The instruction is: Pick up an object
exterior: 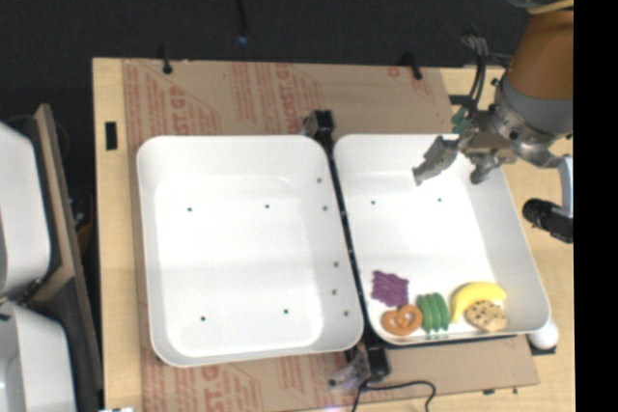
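My gripper hangs over the far part of the right bin, its two grey fingers spread apart and open with nothing between them. Along the near edge of that bin lie several small toys: a purple piece, an orange pretzel-like ring, a green ribbed piece, a yellow banana and a tan cookie. The gripper is well above and behind all of them.
The left bin sits beside the right one on a brown cardboard sheet. A black clamp stands between the bins at the back. White equipment stands at the left edge.
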Controlling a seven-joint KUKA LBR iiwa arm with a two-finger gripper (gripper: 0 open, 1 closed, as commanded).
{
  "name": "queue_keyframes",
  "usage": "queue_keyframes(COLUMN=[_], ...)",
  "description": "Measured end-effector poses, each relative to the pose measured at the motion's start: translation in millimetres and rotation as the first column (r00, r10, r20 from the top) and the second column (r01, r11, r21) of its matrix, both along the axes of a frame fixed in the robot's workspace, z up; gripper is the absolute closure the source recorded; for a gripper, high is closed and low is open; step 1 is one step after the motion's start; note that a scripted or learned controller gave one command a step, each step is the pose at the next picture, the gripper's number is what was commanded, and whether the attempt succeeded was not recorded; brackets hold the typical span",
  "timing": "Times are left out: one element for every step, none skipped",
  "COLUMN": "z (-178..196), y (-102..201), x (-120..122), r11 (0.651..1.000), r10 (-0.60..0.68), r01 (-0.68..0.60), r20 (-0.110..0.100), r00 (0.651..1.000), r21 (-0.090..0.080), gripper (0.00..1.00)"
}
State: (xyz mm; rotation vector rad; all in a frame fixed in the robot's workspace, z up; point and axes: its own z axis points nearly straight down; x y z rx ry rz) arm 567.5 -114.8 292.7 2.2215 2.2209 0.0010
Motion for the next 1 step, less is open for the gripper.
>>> queue_keyframes(z=[23.0], y=[-59.1], x=[-19.9], r11=[1.000], r10=[-0.005], r01=[0.005], r20=[0.002], r00=[1.000], r21=[-0.002], gripper=[0.00])
